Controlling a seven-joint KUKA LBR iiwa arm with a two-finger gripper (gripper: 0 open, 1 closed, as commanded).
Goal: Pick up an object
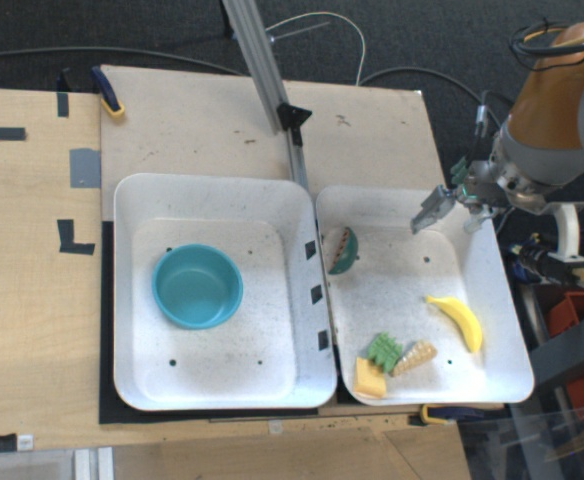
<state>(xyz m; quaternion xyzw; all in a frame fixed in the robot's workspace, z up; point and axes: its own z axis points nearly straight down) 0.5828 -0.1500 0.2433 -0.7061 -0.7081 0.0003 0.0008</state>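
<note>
Overhead, the grey two-finger gripper (pixel 450 208), spread and grasping nothing, hangs over the right white bin's (pixel 502 268) far edge, seemingly staging above the curved yellow banana (pixel 459 321).

My arm (pixel 552 98) was cut off by the frame's right edge. My gripper (pixel 452 208) was too small to judge finger spacing.
</note>
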